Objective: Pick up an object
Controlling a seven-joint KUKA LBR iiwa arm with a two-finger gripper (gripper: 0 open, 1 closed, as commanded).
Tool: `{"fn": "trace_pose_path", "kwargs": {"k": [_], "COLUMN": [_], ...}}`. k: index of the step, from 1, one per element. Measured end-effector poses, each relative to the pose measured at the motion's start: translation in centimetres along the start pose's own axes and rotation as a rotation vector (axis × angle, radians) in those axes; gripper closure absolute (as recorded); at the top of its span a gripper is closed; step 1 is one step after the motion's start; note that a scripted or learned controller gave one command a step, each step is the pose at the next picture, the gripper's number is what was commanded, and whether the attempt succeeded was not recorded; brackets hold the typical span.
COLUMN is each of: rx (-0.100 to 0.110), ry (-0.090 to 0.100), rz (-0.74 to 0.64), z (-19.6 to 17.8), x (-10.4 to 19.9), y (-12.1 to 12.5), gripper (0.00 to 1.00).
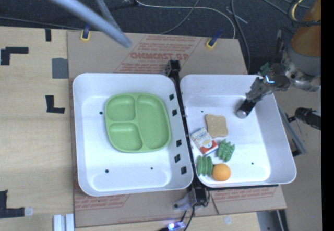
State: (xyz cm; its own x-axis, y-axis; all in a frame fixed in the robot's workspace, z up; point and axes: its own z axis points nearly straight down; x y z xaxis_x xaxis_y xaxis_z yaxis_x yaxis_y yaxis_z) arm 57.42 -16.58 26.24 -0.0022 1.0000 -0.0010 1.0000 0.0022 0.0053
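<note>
The pincer (243, 110) hangs low inside the right bin (261, 144), open or closed one cannot tell, likely positioned to take the tan block (216, 125) lying just beside it.

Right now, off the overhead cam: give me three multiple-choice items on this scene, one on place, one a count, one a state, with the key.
1. The claw is over: A the left bin; B the right bin; C bare bench.
2. Hollows in the green plate: A two; B three; C five.
3. The plate lies: A flat, hollows up; B upside down; C propped on a bin wall.
Key: 1 B, its tip is above the right bin's floor, beyond the bread. 2 B, two small hollows sit beside one long one. 3 A, its ridges and hollows face the camera.
</note>
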Motion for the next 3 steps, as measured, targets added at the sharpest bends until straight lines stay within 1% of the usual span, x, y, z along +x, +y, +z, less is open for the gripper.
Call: {"fn": "trace_pose_path", "kwargs": {"k": [1, 2, 3], "rx": [0.007, 0.007, 0.007], "ry": [0.001, 0.001, 0.002], "rz": [-0.002, -0.002, -0.004], "z": [0.8, 2.2, 1.8], "x": [4.6, 9.6, 14.2], "y": [-1.9, -2.3, -3.1], "gripper": [1.00, 1.00, 1.00]}}
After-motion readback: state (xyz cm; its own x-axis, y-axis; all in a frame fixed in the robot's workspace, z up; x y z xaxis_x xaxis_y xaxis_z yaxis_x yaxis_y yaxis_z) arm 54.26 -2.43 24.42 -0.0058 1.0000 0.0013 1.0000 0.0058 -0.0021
